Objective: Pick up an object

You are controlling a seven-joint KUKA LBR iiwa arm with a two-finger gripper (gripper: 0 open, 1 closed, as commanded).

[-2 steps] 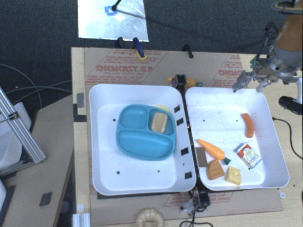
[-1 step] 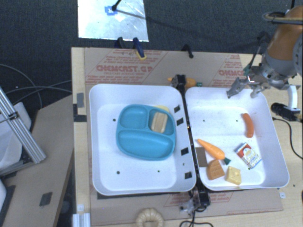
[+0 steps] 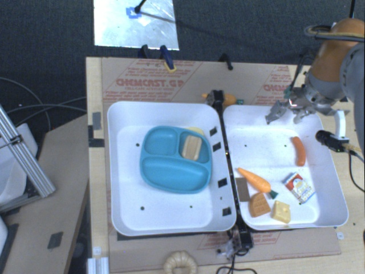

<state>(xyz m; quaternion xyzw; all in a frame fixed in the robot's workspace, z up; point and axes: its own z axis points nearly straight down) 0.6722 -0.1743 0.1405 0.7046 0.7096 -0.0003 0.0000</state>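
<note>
Grey-fingered hand [image 3: 287, 113] hangs spread apart, holding nothing, above the right bin's [image 3: 328, 173] far edge.

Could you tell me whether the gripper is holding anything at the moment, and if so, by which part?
Nothing is held: the gripper hangs open above the right bin.

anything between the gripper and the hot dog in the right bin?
Nothing visible. The gripper is open over the right bin's far edge, and the hot dog lies alone on bare floor nearer the camera, apart from the carrot.
</note>
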